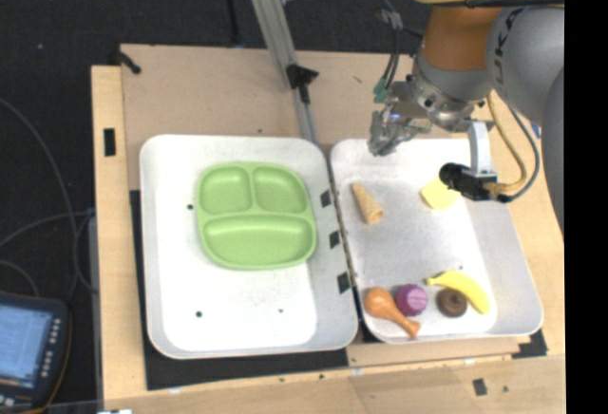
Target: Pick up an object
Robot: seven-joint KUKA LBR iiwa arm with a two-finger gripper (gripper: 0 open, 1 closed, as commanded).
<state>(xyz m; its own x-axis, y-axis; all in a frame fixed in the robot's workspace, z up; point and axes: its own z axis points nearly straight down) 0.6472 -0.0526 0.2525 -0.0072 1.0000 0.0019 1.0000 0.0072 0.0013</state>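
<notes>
Nearest the camera, along the front wall of the right shallow white bin [494, 241], lie four items in a loose row: an orange pear-shaped gourd toy [389, 309], a purple rounded piece [411, 298] touching it, a dark brown ring-shaped doughnut toy [452, 303], and a yellow plastic banana [464, 289] curving over the doughnut on its right side.

Further back in the same bin, a tan ice-cream cone piece [368, 202] lies on its side near the left wall, pointed end toward the rear. A pale yellow wedge-shaped block [439, 196] lies toward the right of the bin, just beside a black fitting on my cabling.

My end effector [384, 139] hangs over the rear left corner of the right bin, at the bin's back rim. I cannot tell from this view how it is set, and nothing is seen in its grasp. The cone is the closest item to it, lying a little forward of it; the yellow block sits forward and to the right; the front row of four is well apart from it.

On the bench [114, 213], the left shallow white bin [171, 308] carries a light green three-compartment plastic tray [256, 217], lying flat in its rear half.
</notes>
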